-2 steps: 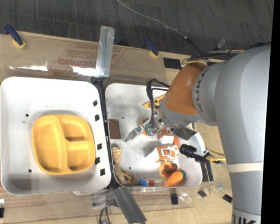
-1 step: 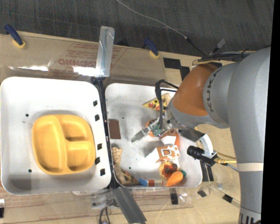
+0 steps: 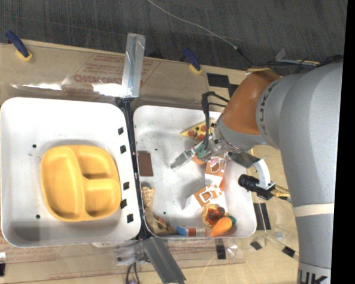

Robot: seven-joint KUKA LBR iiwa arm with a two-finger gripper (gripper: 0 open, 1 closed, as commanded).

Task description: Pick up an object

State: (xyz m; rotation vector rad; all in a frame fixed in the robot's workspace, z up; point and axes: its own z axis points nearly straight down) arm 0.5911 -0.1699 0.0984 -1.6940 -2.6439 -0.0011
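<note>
My gripper [image 3: 187,156] reaches down into the middle of the right bin [image 3: 166,123], below the orange wrist band. Its tip points left over bare bin floor. A pizza-slice toy [image 3: 196,132] lies just behind it. An orange and white piece [image 3: 215,166] lies close on its right, and a second one [image 3: 206,195] sits nearer the front. A brown block [image 3: 144,163] rests against the bin's left wall, apart from the gripper. An orange carrot toy [image 3: 221,225] and a small round toy [image 3: 211,212] sit in the front right corner.
The left bin [image 3: 23,117] holds a yellow divided plate [image 3: 79,180]. A tan braided item [image 3: 147,198] and small toys [image 3: 186,231] lie along the right bin's front left edge. The grey arm [image 3: 303,146] covers the bin's right side.
</note>
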